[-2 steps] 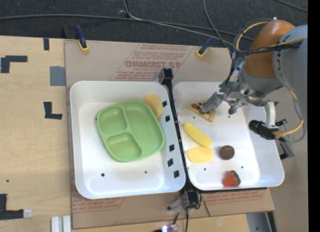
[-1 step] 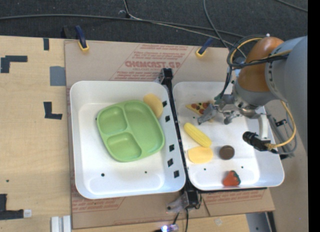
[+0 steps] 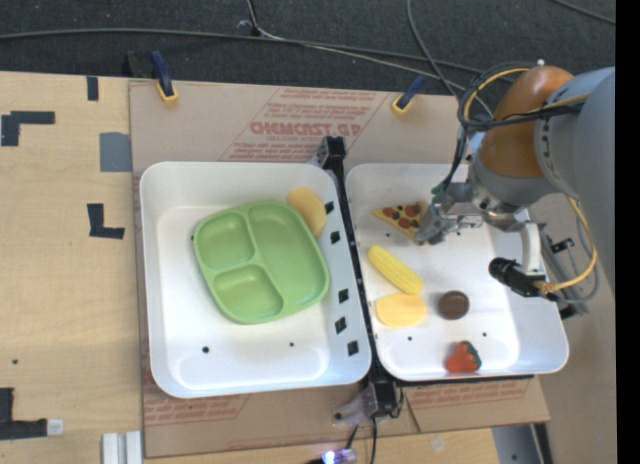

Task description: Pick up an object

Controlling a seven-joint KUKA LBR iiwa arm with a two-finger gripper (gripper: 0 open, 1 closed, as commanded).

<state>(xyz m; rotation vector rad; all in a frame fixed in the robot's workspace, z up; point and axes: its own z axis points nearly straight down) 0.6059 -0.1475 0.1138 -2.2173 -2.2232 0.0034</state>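
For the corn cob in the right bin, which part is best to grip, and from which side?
Probably the middle of the corn cob, from above, with the pincer closing across its narrow width. It lies flat and diagonal, with free floor along both long sides; the yellow piece sits near its lower end.

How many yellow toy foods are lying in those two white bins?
3. A yellow piece sits beside the green tray in the left bin; the corn and a yellow slice lie in the right bin.

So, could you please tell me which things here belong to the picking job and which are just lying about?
Belonging to the job:
- claw, over the right bin
- pizza slice, right beside it
- corn cob
- yellow piece
- brown disc
- strawberry

Lying about:
- green divided tray and a yellow piece in the left bin
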